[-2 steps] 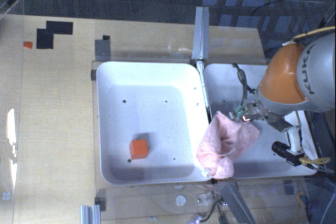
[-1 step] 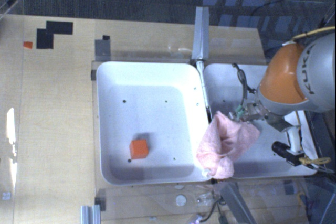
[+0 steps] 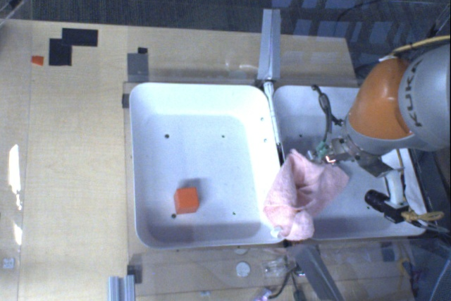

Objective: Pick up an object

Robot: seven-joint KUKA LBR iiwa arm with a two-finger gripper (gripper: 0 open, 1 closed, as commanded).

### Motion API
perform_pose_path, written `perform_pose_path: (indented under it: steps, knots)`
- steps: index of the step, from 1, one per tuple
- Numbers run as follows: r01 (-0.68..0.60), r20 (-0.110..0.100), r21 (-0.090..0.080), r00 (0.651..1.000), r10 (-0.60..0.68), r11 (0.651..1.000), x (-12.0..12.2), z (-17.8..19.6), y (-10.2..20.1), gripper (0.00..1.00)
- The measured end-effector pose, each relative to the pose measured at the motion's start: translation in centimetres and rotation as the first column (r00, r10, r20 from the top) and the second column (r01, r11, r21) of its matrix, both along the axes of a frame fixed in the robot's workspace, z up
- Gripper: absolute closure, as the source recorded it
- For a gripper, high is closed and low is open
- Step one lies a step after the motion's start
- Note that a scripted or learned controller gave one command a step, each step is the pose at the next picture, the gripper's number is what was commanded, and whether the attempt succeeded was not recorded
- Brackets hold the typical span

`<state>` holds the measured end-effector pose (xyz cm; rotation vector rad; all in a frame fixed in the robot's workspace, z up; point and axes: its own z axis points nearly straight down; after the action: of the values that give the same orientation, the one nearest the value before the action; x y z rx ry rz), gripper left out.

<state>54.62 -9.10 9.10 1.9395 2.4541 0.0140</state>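
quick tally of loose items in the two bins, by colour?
Orange: 1, the orange block in the left bin.
Pink: 1, the pink cloth, draped over the divider between the bins, mostly in the right bin.
Total: 2
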Motion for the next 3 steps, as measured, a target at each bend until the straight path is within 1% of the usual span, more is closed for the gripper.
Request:
perform_pose_path:
  steps: [1,2,3]
  knots:
    - [-0.001,0.014,-0.002,1.000,0.001,1.000,0.46,1.39,0.05,1.00]
    - [-0.002,0.014,-0.002,1.000,0.002,1.000,0.46,1.40,0.04,0.00]
    - [-0.002,0.014,-0.002,1.000,0.002,1.000,0.46,1.40,0.04,0.00]
